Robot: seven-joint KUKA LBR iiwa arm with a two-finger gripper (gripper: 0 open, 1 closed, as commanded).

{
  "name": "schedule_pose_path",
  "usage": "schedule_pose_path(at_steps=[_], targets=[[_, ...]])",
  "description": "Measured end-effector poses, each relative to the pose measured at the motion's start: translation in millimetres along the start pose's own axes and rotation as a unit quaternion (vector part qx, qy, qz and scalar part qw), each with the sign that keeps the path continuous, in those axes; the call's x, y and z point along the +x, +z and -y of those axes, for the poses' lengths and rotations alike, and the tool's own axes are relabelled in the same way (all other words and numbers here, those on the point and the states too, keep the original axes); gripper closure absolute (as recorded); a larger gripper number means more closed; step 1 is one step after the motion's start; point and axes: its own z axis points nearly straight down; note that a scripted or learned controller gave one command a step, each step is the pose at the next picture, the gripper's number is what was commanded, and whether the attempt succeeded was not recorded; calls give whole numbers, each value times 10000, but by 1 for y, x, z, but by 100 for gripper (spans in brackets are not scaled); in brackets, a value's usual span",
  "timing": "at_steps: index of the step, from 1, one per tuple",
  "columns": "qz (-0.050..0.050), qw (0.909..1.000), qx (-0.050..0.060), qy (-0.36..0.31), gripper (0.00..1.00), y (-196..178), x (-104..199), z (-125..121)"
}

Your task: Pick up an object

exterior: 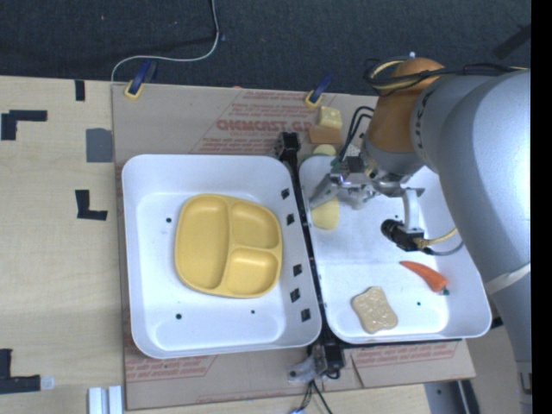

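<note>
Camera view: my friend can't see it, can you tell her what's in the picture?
A grey robot arm's gripper hangs over the right bin, close to a pale yellow object, with an orange carrot and a tan cracker-like piece nearer the front. The left bin holds a yellow divided plate.

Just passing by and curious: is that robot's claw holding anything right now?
Gripper: cannot be told; it sits low in the right white bin beside a pale yellow rounded object.
</note>
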Motion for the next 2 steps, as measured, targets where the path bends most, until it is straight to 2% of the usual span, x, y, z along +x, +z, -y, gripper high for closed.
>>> schedule_pose_path(at_steps=[2], targets=[[-8,10000,-5,-5,0,0,-9,-6]])
